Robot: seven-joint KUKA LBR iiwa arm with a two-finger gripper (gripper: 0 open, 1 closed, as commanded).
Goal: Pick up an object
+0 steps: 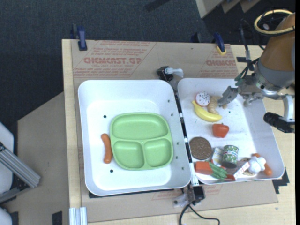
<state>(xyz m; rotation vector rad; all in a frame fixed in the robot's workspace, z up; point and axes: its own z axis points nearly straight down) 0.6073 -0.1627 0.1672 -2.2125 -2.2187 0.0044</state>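
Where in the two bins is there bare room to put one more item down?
Left bin: bare floor behind the green tray, up to the far wall. Right bin: a bare strip right of the tomato, near the right wall. Its front end is crowded: cookie, can, small toys.

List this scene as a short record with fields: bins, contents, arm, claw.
left bin: green divided tray; orange sausage lying beside the tray on its left
right bin: banana, round pink-and-white item, red tomato, brown disc, green can, pile of small toys at the near edge
arm: reaching in from the right
claw: over the right bin's far end, beside the banana, nothing visibly between its fingers
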